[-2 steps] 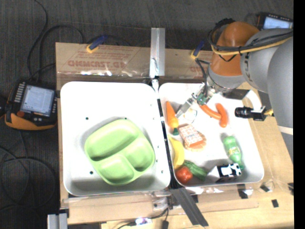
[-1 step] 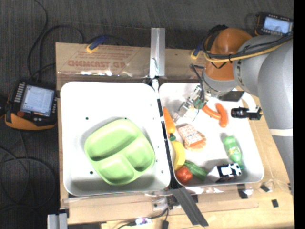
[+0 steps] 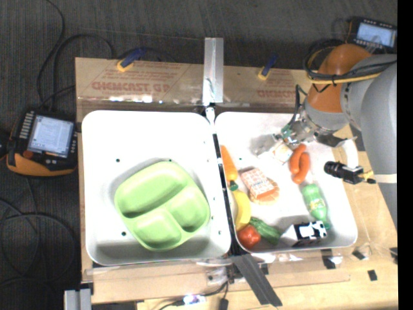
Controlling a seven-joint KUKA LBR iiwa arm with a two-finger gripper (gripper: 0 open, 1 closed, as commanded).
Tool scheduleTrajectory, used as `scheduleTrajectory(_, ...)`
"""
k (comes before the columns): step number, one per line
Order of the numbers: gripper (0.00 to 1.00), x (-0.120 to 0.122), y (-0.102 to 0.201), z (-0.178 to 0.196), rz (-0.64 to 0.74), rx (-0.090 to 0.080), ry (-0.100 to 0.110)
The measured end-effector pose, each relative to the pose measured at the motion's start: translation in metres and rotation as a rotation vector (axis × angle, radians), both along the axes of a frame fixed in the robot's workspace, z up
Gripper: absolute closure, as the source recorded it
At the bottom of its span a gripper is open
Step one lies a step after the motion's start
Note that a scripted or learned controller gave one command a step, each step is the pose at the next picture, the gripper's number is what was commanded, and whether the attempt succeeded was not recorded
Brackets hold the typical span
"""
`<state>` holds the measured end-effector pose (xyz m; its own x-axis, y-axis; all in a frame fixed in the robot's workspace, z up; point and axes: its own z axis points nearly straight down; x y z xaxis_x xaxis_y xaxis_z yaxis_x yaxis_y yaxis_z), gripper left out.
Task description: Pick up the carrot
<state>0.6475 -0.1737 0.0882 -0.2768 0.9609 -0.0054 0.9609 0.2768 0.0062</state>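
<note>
Tomato (image 3: 249, 236), carrot (image 3: 228, 165) by divider, claw (image 3: 288, 134) apart

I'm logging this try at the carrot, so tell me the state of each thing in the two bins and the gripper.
carrot: lying along the right bin's left wall, untouched.
gripper: low over the right bin's far side, away from the carrot.
green plate: flat in the left bin, face up.
banana: lying beside the carrot's lower end.
tomato: resting in the near corner.
green bottle: on its side.
</note>
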Motion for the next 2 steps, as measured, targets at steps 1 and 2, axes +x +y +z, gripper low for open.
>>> scheduleTrajectory(1,0.00,-0.022,-0.020,0.003,0.061,0.012,-0.007)
scheduleTrajectory(2,0.00,-0.078,-0.049,0.090,0.136,0.003,0.008)
